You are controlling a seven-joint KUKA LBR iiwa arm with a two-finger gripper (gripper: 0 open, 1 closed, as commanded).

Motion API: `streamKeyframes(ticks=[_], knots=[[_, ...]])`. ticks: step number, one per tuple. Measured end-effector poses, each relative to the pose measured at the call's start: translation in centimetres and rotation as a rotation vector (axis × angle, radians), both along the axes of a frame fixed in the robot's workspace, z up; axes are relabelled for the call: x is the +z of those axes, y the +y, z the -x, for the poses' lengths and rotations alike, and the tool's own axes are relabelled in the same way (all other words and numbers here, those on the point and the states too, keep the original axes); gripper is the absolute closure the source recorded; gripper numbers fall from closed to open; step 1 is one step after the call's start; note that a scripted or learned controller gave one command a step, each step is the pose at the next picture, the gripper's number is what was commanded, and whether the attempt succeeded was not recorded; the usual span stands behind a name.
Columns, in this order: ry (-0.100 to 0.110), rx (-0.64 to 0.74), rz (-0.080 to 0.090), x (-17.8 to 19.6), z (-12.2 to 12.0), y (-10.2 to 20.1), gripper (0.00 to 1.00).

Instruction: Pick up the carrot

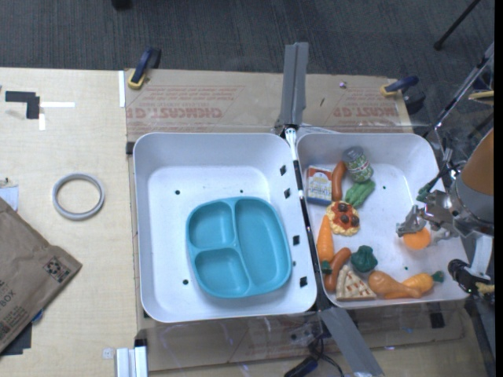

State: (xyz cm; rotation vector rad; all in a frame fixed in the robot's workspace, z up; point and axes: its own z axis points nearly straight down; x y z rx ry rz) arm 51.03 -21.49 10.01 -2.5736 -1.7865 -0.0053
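Note:
The carrot (pixel 424 282), orange with a small green top, lies near the front right corner of the right bin (pixel 393 144), beside a tan drumstick (pixel 387 286). My gripper (pixel 413 225) hangs low over the bin's right side, just above a round orange fruit (pixel 416 240) and a short way behind the carrot. Nothing shows as held in it. The arm's orange band (pixel 481 170) enters from the right edge.
The right bin also holds a long orange vegetable (pixel 325 240), sausages (pixel 339 181), a small pizza (pixel 343 218), broccoli (pixel 363 258), a sandwich wedge (pixel 354 286), a red box (pixel 318 185) and a can (pixel 357 162). A teal divided plate (pixel 237 246) sits in the left bin (pixel 157 210).

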Motion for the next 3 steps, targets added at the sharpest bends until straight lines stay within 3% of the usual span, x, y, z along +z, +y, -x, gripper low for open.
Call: streamKeyframes(ticks=[1,2,3], knots=[[0.001,-0.112,0.01,7.7,-1.2,6.0,1.0],[0.0,-0.164,0.011,-0.8,-6.5,12.1,1.0],[-0.001,0.149,0.011,11.9,-12.7,17.0,1.0]])
